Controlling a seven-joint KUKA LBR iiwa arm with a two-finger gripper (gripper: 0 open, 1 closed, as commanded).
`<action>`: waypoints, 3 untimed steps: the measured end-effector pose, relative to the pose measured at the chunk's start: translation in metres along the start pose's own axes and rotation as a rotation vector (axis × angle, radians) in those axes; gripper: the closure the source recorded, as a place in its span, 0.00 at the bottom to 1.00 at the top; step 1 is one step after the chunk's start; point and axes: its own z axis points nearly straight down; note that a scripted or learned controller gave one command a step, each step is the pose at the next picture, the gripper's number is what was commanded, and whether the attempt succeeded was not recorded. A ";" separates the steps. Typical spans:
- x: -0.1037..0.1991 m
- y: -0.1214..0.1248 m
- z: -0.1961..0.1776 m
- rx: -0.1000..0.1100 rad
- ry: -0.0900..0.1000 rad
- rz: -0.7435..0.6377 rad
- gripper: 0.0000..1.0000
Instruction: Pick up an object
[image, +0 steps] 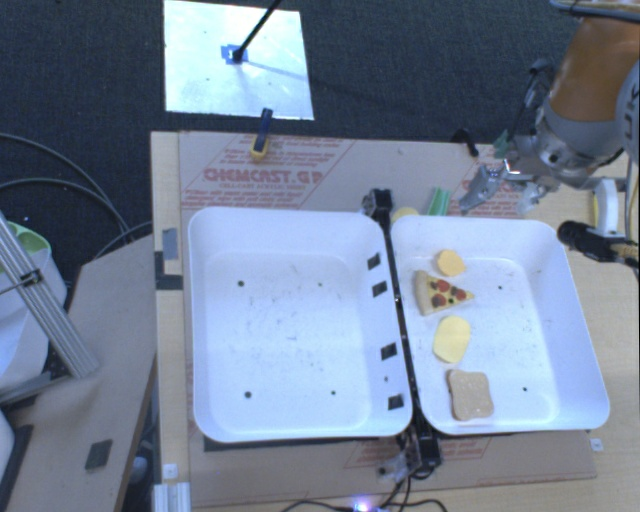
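- Bench (170, 300): tan surface carrying a printed cardboard sheet (270, 170); both bins rest on that sheet.
- Left bin (290, 325): shallow, white, nothing seen inside but faint scuffs and small dark dots on its floor. It sits directly beside the right bin, the two joined along a dark clipped seam.
- Right bin (540, 320): shallow, white, taken here as the landmark. All four food pieces lie in its half nearer the left bin.
- Arm (590, 80): grey with an orange band, positioned above the right bin's far right corner, outside the rim.
- Gripper (490, 185): hangs just beyond the right bin's far rim, over the cardboard, apart from every food piece. Finger state cannot be determined from this view; nothing is visibly held.
- Toast slice (469, 394): tan, flat, near the right bin's near wall.
- Pizza slice (441, 293): on the right bin's floor, close to the seam.
- Yellow oval piece (451, 339): between pizza and toast.
- Small orange-yellow piece (450, 263): nearest the right bin's far wall, just beyond the pizza.
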 end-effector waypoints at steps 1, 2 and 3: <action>-0.040 -0.014 0.194 0.007 0.000 0.005 0.00; 0.006 -0.069 0.186 0.005 0.003 0.001 0.00; 0.021 -0.083 0.185 -0.001 -0.002 0.000 0.00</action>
